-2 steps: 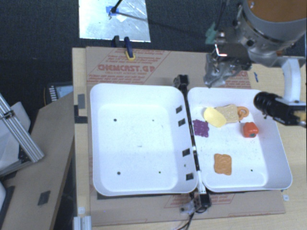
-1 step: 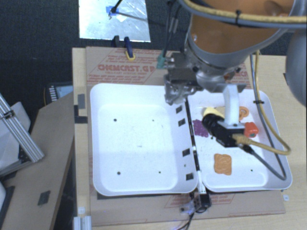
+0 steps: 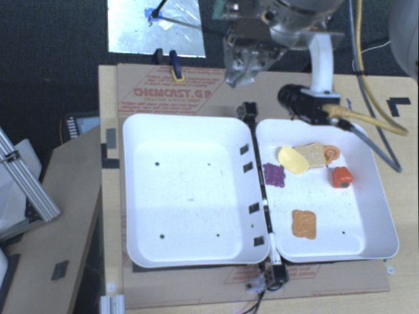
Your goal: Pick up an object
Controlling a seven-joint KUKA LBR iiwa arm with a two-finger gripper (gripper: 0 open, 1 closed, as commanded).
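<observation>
Two-finger metal gripper (image 3: pixel 243 70) raised above the bench, over the cardboard behind the bins, near the seam between them; whether the claw is released or clenched cannot be told. Right shallow white bin (image 3: pixel 373 214) holds: yellow rounded lemon-like piece (image 3: pixel 292 159) touching a tan bread-like slab (image 3: pixel 313 154), small orange ring (image 3: pixel 332 153), red pepper-like piece (image 3: pixel 340 176), purple grape-like cluster (image 3: pixel 273 174), orange-brown flat biscuit-like piece (image 3: pixel 304 224). Left shallow white bin (image 3: pixel 134 195) alongside

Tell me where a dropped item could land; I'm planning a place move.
The left bin is all bare floor. In the right bin, the strip beside the orange piece is free; its back half is crowded around the yellow piece.
</observation>
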